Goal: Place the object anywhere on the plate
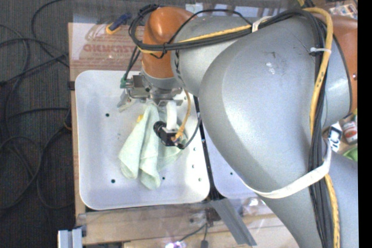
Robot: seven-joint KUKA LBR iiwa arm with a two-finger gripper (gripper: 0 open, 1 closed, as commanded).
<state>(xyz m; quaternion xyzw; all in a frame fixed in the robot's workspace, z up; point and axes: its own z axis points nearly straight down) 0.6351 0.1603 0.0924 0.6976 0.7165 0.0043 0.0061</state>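
Observation:
A pale green cloth (141, 154) lies crumpled in the left white bin (99, 125), and its upper end rises to a point right under my gripper (152, 103). The gripper hangs over the middle of that bin, below the orange band (160, 38) of the wrist. The wrist and its mount hide the place where the gripper meets the cloth's upper tip. A black and yellow cable loop (167, 135) dangles from the wrist over the cloth's right side.
The big grey arm (267, 107) covers most of the right bin (226, 183) and the left bin's right rim. A cardboard sheet (99, 49) lies behind the left bin. Cables trail on the dark floor at left.

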